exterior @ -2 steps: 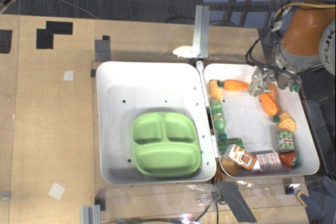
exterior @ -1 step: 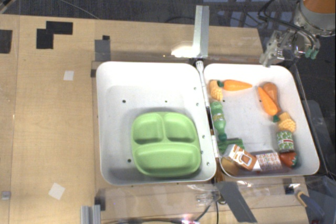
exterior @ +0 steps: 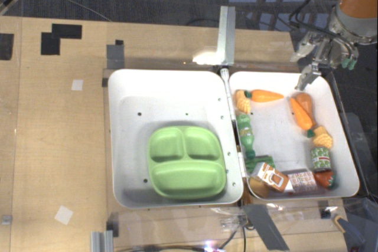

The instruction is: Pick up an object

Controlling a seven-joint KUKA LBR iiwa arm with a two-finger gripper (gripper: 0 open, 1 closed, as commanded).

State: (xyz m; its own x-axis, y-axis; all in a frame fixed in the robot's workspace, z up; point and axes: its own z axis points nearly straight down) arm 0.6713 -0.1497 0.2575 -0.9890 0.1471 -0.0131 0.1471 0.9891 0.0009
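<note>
Gripper (exterior: 307, 81): finger state unreadable. Toy carrot (exterior: 302, 111) just below it: light, rigid, slick plastic; you grip mid-body, across width.

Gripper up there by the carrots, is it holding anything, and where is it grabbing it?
Nothing. The gripper hangs above the right bin's far end, just above the carrot.

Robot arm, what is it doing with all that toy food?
The robot arm's gripper hangs over the far corner of the right bin, just above an orange carrot. It is trying to pick something up, but nothing is between its fingers yet. That bin also has another carrot, a small can and more toy food along its edges. The left bin holds a green divided tray.
</note>
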